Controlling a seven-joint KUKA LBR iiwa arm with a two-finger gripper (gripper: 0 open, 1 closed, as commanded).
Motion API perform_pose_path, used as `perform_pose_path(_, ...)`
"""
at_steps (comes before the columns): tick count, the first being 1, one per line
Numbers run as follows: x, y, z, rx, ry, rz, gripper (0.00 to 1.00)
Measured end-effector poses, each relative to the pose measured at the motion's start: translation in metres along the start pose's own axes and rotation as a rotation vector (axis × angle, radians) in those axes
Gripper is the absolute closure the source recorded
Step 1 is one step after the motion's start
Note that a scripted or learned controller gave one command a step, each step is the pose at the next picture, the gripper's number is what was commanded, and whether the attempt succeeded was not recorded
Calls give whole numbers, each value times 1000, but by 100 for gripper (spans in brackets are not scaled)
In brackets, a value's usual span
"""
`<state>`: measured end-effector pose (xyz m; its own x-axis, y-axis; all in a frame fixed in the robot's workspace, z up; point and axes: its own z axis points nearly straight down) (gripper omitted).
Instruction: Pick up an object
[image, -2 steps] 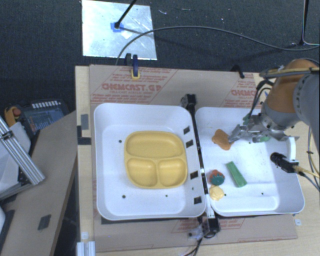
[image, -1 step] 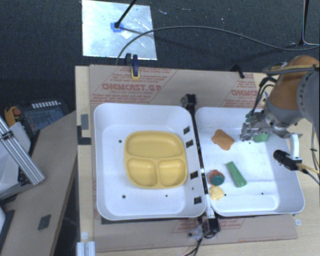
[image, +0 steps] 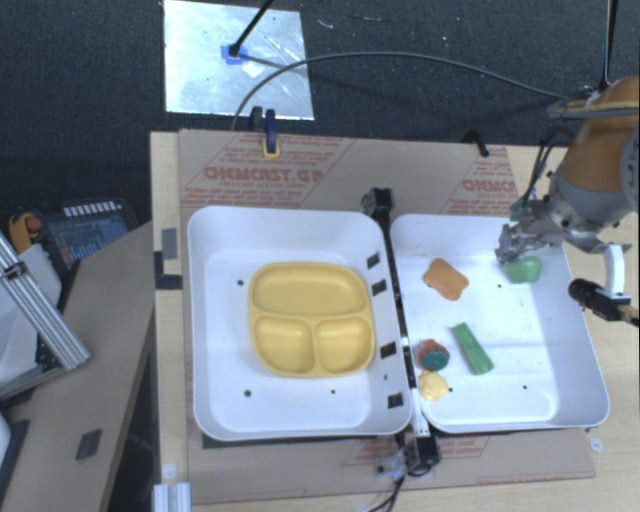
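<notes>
Nearest the camera, at the front of the right bin (image: 575, 395), a small yellow piece (image: 433, 386) is seen close to the divider between the bins, with a red-and-teal round object (image: 433, 354) touching it just behind. A green rectangular block (image: 471, 348) is noted just right of the round object, lying at a slant and apart from it. An orange lump (image: 445, 279) is recorded farther back in the same bin, behind the round object and well apart from the block. A light green object (image: 523, 268) is located right of the orange lump, toward the back of the bin, directly beneath the gripper (image: 519, 247). The gripper is lowered over this green object and appears to meet its top edge; whether the fingers are spread or closed, and whether anything is gripped, cannot be told from this angle. The grey arm with its orange band (image: 600, 150) is seen entering behind and right of the green object. In the left bin (image: 215, 260), a yellow three-compartment tray (image: 310, 318) is laid flat near the centre, left of the orange lump across the divider.
</notes>
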<state>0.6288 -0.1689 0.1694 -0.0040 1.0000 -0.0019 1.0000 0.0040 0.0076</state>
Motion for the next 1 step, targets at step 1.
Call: perform_pose_path(1,-6,9,-49,0,-1,0,100)
